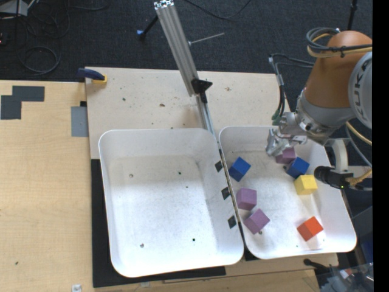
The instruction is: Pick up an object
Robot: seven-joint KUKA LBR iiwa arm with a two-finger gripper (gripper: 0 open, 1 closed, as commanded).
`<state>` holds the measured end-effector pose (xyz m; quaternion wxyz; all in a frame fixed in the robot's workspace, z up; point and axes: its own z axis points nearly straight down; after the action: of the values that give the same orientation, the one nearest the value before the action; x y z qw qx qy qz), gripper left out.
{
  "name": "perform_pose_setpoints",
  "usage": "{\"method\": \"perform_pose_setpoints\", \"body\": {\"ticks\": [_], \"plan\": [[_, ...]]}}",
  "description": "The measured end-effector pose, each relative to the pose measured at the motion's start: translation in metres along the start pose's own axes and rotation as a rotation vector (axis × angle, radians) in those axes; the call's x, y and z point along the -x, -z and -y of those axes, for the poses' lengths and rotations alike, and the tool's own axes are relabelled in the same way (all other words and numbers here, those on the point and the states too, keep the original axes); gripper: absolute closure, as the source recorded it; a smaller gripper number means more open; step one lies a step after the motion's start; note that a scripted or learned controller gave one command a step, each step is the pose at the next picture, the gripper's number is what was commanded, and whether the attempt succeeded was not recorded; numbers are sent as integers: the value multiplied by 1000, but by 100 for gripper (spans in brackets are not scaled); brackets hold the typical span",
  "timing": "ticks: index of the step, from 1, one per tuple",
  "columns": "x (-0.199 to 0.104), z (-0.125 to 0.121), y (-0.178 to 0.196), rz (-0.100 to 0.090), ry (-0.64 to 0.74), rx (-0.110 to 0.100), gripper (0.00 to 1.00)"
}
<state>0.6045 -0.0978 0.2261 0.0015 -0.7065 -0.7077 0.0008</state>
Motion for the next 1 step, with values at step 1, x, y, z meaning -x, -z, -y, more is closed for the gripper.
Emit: {"method": "perform_pose_setpoints", "body": {"ticks": [1], "plan": [[-51, 20, 10, -2, 2, -1, 100]]}}
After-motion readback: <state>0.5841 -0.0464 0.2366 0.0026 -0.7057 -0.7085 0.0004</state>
